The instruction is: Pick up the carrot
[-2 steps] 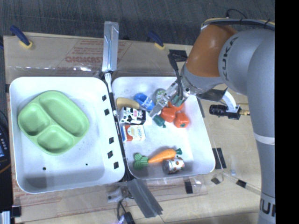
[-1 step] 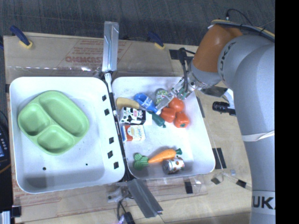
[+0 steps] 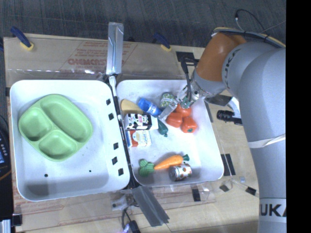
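Carrot (image 3: 168, 162) beside can (image 3: 180, 172), green toy (image 3: 145, 166) | hand (image 3: 186, 101) over orange pepper (image 3: 182, 120) | grip state unclear

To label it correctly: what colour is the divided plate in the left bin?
Light green, seen in the camera view: the plate.

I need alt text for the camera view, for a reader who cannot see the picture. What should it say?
A grey robot arm reaches from the right into the right bin, its gripper over an orange pepper at the far side, away from the carrot lying near the front edge beside a small can. The left bin holds a green divided plate.
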### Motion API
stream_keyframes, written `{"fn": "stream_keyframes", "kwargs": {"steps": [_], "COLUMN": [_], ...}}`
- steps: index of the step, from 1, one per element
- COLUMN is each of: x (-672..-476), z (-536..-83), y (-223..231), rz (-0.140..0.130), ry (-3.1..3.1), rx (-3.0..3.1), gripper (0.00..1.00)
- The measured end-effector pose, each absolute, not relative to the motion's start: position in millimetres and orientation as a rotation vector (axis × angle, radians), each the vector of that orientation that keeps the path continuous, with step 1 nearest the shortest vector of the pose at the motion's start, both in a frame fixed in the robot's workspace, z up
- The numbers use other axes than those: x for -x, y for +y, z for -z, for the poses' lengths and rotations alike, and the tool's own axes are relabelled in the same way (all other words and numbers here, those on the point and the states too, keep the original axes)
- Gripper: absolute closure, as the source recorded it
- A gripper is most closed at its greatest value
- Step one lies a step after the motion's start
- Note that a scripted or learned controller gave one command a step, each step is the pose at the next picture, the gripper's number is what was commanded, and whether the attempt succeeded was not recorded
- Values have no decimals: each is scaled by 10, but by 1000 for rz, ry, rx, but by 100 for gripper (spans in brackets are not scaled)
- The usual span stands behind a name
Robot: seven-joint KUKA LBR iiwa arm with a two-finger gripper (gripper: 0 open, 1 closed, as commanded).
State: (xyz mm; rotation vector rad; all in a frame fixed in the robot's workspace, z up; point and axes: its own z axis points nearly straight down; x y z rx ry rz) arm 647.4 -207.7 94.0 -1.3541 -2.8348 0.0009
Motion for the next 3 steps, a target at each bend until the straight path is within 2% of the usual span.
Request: {"fn": "stream_keyframes", "kwargs": {"steps": [1,2,3], "x": [-5876,-5866,-5366], "z": [-2101,-2078,-1551], "y": [-2098,-2094,-1526], "rz": [0,0,0], "ry": [-2846,-2842,-2991], "rx": [1343,1341,953], "gripper": [0,0,0]}}
